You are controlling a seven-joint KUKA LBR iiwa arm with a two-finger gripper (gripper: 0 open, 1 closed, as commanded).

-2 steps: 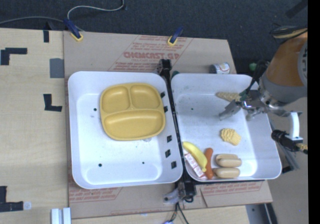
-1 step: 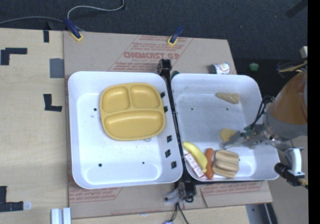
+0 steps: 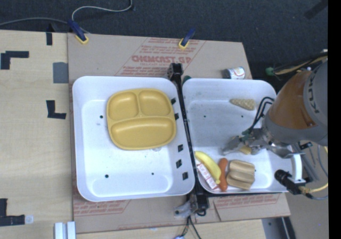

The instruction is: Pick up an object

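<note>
My gripper (image 3: pixel 238 145) hangs low over the right bin (image 3: pixel 213 118), near its middle right, with the grey arm and its orange band behind it. Just below it, in the bin's front corner, lie a yellow banana (image 3: pixel 209 164), a red sausage (image 3: pixel 222 174), a brown bun (image 3: pixel 241 174) and a red-and-white packet (image 3: pixel 204 174). A small yellowish bit (image 3: pixel 245 151) shows right under the gripper; I cannot tell whether it is held. A tan pastry (image 3: pixel 243 104) lies alone at the bin's back right.
The left bin (image 3: pixel 85 147) holds a yellow divided plate (image 3: pixel 141 118) toward its back. A black divider (image 3: pixel 181 126) runs between the bins. A small can (image 3: pixel 234 73) stands on the cardboard behind the right bin. Cables cross the dark floor at the back.
</note>
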